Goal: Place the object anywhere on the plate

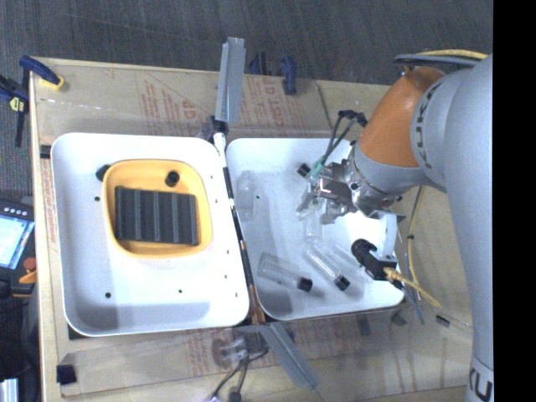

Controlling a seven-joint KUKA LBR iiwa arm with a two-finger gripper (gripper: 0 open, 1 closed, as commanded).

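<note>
Two clear vials [322, 268] lie under the gripper [322, 201], grip unclear; grasping precedes carrying left to the plate [155, 174].

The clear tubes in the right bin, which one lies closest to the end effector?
The black-capped tube right of its twin, lying just below the end effector; the other sits farther left.
</note>
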